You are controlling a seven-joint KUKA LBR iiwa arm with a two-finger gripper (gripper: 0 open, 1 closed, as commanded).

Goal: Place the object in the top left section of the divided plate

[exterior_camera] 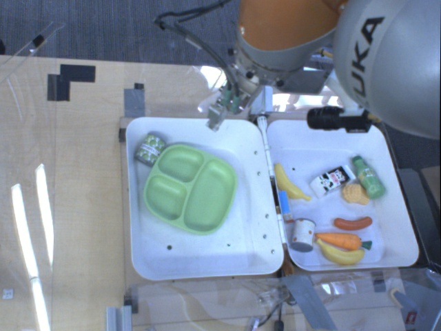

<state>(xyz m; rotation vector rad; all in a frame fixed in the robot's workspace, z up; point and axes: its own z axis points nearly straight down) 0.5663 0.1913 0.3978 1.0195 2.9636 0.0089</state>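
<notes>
The left bin (207, 254) held a green divided plate (189, 188) with three sections, lying a little toward the bin's far left. A small can with a green patterned label (149, 149) lay on its side just beside the plate's upper left edge, on the bin floor rather than in any section; whether it touched the rim could not be told. All three sections of the plate showed bare green.

Above the far edge of the left bin, near the divider between the bins, the gripper (219, 116) hung from the grey and orange arm (296, 12). Whether the pincer was spread or pressed together could not be told, since the view was too small and blurred there.

The right bin (393, 254) held the rest. A yellow banana (289, 185) lay near the divider, with a blue and black marker (282, 200) just beside it along the bin's left wall. Below these stood a small grey can (302, 233). Toward the middle lay a black and white carton (332, 181), then a yellow lumpy piece (355, 194), touching a green bottle (367, 176). Nearer the front lay a red sausage (353, 222), an orange carrot (339, 240) and a second banana (343, 255) under it.
</notes>
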